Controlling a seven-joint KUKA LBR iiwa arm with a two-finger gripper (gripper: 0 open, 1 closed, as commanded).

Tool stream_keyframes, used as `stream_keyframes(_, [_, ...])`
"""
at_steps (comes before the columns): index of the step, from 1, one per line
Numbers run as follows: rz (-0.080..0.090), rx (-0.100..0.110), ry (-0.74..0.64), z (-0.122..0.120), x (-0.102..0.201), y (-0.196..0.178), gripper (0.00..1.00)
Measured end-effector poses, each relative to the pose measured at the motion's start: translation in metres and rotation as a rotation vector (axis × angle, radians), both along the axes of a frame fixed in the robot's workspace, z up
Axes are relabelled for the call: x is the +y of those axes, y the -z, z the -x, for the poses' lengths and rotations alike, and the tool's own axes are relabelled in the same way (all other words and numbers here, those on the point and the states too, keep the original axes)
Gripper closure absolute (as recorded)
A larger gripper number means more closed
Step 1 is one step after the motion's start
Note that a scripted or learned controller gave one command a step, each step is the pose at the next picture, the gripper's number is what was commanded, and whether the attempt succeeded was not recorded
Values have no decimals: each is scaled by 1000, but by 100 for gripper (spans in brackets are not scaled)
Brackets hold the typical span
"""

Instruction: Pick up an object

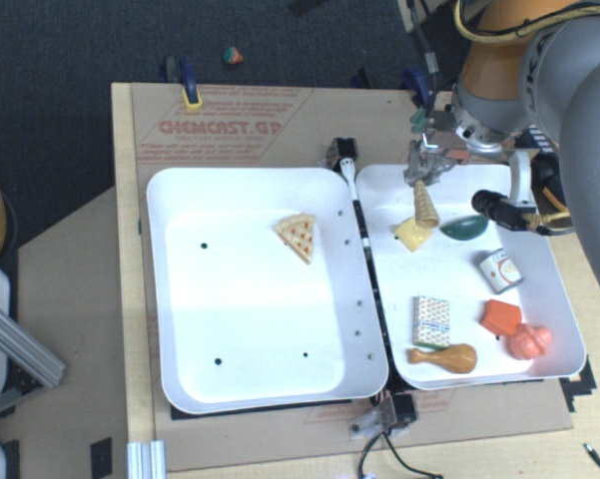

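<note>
My gripper (422, 168) hangs over the far left corner of the right bin (554, 267). Directly below it a tan ice-cream cone (424, 206) points its narrow tip up at the gripper, and a pale yellow piece (411, 235) sits at the cone's wide end. The cone's tip meets the gripper's underside, but the view does not show whether it is gripped. The right bin also holds a dark green object (465, 229), a small white carton (499, 269), a checked box (431, 319), a drumstick (445, 357), an orange block (501, 317) and a pink object (529, 341).
A waffle wedge (298, 236) lies alone in the left bin (180, 267). A black divider (364, 257) runs between the bins. The arm's grey body (579, 118) fills the far right, with a black part (504, 211) over the right bin's far edge.
</note>
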State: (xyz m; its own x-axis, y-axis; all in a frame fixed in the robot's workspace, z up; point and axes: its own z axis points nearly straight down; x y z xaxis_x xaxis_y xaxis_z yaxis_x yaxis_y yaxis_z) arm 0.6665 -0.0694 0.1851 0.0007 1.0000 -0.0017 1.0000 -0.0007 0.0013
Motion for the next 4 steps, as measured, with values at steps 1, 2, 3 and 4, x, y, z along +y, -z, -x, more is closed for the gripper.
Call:
stream_keyframes(1, [-3,8,2,75,-4,0,100])
stream_keyframes(2, [-2,5,2,111,-26,-15,100])
stream_keyframes(3, [3,-4,5,110,-117,-38,100])
stream_keyframes(4, [-3,0,0,179,-92,-94,100])
